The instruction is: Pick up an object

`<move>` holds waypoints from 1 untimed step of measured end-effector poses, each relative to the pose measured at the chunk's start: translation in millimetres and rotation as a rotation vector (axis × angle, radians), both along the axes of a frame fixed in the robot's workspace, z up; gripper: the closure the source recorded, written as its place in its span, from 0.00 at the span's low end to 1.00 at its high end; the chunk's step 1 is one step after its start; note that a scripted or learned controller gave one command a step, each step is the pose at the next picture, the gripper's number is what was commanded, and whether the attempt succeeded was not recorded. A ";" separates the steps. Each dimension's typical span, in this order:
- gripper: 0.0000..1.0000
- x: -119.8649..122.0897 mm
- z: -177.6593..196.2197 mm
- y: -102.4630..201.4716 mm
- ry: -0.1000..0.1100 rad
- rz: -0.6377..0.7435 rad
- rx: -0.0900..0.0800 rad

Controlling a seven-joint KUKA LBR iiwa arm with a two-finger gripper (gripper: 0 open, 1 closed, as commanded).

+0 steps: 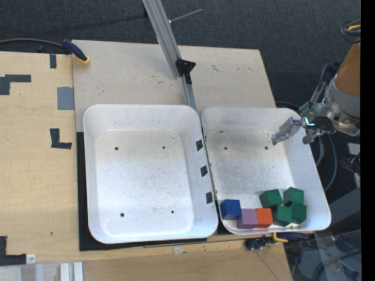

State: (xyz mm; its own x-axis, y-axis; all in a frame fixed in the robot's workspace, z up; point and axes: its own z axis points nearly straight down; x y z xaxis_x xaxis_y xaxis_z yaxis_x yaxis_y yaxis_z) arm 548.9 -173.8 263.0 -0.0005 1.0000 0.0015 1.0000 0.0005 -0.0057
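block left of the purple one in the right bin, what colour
Blue, seen clearly in the camera view.

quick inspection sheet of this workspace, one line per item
surface: wooden bench bearing two shallow white bins side by side, left bin and right bin, on a dark mat.
job's things: blue block, purple block, orange block and a cluster of green blocks, all bunched in the right bin's near corner.
clutter: blue and yellow clamp at the bench's far left corner; grey and dark tape marks on the bench at left.
grippers: gripper over the right bin's far right area, apart from the blocks, nothing between its fingers.
cables: dark cable on the floor beyond the bench.
surroundings: dark carpet; a slanted metal pole.
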 end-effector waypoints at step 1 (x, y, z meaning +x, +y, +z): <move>0.00 0.9 2.5 0.2 -0.005 0.002 -0.001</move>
